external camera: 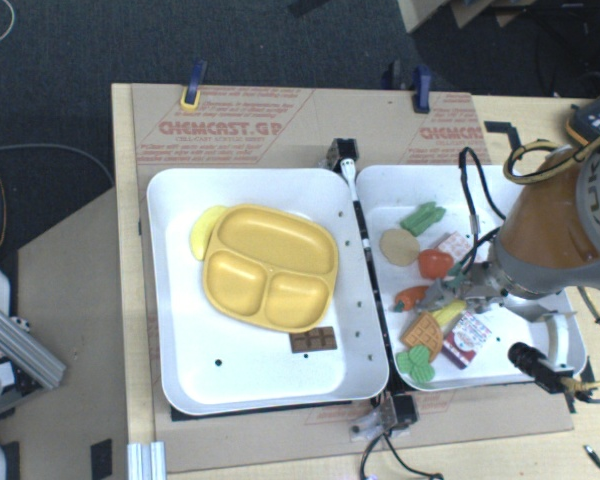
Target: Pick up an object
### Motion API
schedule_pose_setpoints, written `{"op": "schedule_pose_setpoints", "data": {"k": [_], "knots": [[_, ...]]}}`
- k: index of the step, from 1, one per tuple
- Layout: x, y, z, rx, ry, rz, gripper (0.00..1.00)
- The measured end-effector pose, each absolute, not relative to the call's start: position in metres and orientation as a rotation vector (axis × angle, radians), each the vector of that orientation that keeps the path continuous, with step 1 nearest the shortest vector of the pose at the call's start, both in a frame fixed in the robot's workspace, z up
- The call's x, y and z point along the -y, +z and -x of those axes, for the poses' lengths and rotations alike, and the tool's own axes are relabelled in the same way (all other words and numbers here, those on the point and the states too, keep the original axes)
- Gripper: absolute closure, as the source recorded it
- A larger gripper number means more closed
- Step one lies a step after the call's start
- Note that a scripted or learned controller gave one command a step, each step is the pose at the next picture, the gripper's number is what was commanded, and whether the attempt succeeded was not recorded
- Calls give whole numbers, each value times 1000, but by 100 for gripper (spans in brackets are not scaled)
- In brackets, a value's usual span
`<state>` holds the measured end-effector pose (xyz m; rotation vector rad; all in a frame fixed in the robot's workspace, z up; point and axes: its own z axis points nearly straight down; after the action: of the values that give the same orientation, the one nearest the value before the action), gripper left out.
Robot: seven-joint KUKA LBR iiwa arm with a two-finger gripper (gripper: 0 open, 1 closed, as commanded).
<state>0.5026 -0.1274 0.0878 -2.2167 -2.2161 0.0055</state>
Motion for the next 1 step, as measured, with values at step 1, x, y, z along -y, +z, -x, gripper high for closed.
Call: {"op": "schedule_pose_setpoints", "data": {"k": [1], "knots": [[128,101,-504,2218,-1,2225,100]]}}
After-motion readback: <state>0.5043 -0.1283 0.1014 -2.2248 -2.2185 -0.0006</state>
